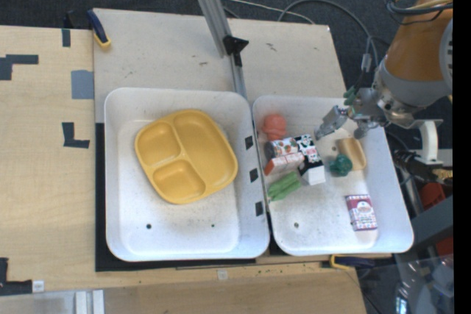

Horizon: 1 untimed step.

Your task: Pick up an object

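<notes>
I am hovering my gripper (344,123), fingers spread and holding nothing, over the right bin (390,232). The tan bread piece (354,151) is lying just below my fingertips, a teal lump (341,166) touching it. Left of the bread, a milk carton (296,150), green vegetable (284,186) and pink ball (274,124) are crowding together; a red packet (360,212) is lying nearer the bin's front.

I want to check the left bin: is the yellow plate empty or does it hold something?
Empty. The yellow plate shows three bare yellow compartments; nothing lies in them.
</notes>
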Motion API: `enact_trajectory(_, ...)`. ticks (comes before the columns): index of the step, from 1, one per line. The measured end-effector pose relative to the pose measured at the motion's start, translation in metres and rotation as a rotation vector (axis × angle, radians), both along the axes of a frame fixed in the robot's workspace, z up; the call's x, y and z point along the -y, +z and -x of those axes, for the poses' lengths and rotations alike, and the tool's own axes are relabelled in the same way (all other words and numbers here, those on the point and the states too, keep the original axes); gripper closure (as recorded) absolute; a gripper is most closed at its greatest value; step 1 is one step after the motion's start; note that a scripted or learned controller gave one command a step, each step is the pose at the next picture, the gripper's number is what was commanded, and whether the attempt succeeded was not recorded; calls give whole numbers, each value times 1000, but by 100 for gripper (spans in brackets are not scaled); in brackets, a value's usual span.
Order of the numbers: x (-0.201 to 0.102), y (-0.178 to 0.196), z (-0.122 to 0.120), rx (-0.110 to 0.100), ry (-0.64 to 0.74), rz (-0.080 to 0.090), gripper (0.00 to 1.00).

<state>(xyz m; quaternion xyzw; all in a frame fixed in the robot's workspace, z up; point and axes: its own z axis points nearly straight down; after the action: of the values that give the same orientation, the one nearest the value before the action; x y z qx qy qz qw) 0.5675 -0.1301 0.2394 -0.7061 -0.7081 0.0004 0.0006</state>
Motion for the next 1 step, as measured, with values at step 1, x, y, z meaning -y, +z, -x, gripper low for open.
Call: enact_trajectory(1,0,0,0,0,0,0,0)
